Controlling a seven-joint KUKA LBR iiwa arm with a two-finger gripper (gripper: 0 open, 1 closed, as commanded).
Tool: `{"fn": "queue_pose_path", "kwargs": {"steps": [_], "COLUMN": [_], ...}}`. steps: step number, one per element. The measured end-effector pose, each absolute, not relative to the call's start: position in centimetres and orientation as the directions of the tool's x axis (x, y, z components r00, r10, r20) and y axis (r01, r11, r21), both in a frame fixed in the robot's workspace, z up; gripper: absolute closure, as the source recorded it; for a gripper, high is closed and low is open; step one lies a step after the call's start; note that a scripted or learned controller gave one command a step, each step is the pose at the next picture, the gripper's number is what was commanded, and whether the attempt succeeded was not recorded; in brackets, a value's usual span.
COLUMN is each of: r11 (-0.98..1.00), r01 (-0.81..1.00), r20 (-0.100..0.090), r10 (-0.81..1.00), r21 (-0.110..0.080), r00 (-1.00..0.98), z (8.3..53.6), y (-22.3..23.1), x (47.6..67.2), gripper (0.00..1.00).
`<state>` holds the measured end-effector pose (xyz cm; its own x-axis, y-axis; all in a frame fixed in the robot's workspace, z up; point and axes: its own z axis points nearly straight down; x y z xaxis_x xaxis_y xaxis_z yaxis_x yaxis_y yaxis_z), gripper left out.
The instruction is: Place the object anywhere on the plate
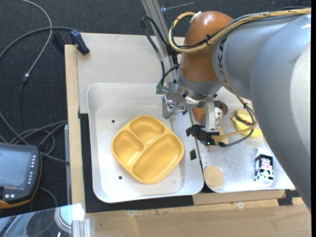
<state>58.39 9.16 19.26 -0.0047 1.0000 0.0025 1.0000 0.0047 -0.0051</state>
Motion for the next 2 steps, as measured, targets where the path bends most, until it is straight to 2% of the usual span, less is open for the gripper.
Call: {"fn": "queue_pose_path", "kwargs": {"steps": [1, 2], "r11": [-0.008, 0.005], "r01": [1.000, 1.000], "r20": [-0.003, 0.002], "r10": [1.000, 1.000], "r21": [-0.004, 0.001], "r00": [0.008, -0.005], "z": [19.3, 19.2], "y": [1.3, 6.0], "x": [57.0, 58.2], "gripper": [1.00, 1.00]}}
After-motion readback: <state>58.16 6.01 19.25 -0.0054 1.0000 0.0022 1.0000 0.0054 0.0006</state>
